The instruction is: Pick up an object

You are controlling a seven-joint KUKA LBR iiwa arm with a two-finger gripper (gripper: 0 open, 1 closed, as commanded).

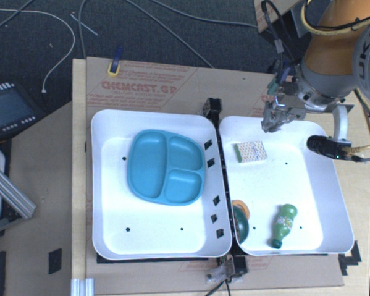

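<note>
Over the far edge of the right bin (330,201), the gripper (274,123) hung with nothing visible between its fingers; how wide they stood could not be told. Just beneath and slightly nearer lay a small patterned block (251,151), flat on the bin floor, its long axis running roughly left to right with a slight tilt. It looked light and soft, probably a sponge, best pinched across its short sides. Well apart, near the front wall, a green bottle (283,225) lay on its side, neck pointing toward the front; likely smooth plastic, prone to roll, better taken across its body. A teal divided plate (167,167) sat in the left bin (108,190).
</note>
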